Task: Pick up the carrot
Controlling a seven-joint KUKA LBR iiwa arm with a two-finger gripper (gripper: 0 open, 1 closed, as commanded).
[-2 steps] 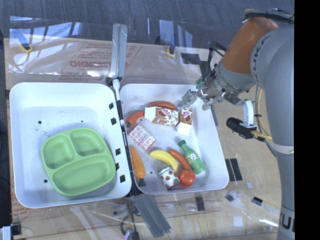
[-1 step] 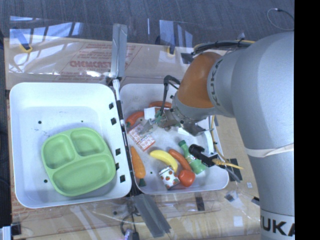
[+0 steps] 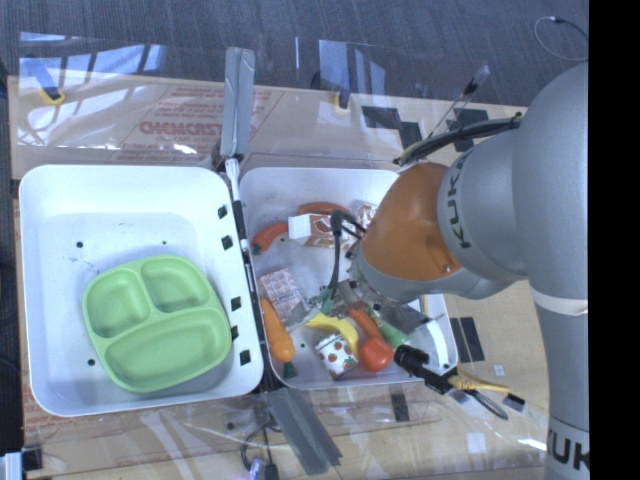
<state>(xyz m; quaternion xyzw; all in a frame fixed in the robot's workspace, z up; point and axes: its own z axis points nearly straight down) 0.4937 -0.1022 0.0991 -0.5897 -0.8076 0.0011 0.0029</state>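
bench (image 3: 130, 118) bears two white bins (image 3: 50, 228) (image 3: 275, 183) side by side.

glossy plastic carrot (image 3: 277, 333), matt green tray (image 3: 155, 323)

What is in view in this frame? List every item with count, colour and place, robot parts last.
bins: 2, white, side by side on the bench
tray: 1, green, three compartments, in the left bin
carrot: 1, orange, right bin, along its left wall near the front
banana: 1, yellow, right bin, front middle
sausage: 1, red-orange, right bin, rear left
packet: 1, reddish print, right bin, left of centre
red toy vegetable: 1, right bin, front
arm: 1, grey with orange band, over the right bin
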